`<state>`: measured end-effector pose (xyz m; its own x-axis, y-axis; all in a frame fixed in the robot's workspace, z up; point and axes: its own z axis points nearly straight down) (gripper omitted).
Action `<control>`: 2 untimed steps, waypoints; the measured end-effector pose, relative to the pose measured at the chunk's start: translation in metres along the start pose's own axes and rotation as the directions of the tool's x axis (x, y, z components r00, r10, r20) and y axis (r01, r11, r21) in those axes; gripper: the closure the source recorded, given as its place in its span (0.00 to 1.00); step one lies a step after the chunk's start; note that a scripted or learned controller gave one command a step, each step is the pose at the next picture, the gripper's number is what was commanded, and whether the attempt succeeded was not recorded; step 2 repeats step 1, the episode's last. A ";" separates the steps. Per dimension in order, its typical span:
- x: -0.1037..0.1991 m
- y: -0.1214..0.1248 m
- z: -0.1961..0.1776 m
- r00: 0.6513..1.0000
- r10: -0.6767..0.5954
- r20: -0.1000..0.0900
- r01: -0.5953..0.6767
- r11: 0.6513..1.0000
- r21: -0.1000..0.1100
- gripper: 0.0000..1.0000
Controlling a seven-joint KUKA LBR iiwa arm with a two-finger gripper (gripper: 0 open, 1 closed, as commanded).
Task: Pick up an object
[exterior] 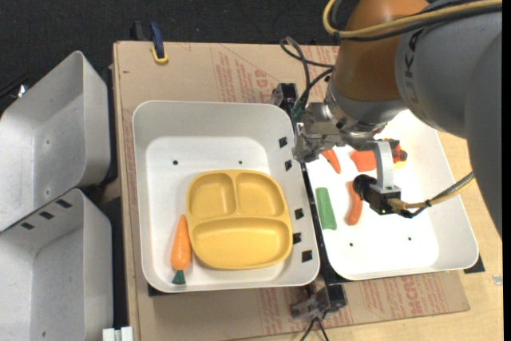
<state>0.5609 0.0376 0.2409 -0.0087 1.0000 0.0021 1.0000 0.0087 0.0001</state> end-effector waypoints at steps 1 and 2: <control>0.051 -0.006 0.009 1.000 0.002 0.000 -0.002 1.000 0.003 1.00; 0.051 -0.006 0.009 1.000 0.002 0.000 -0.002 1.000 0.003 1.00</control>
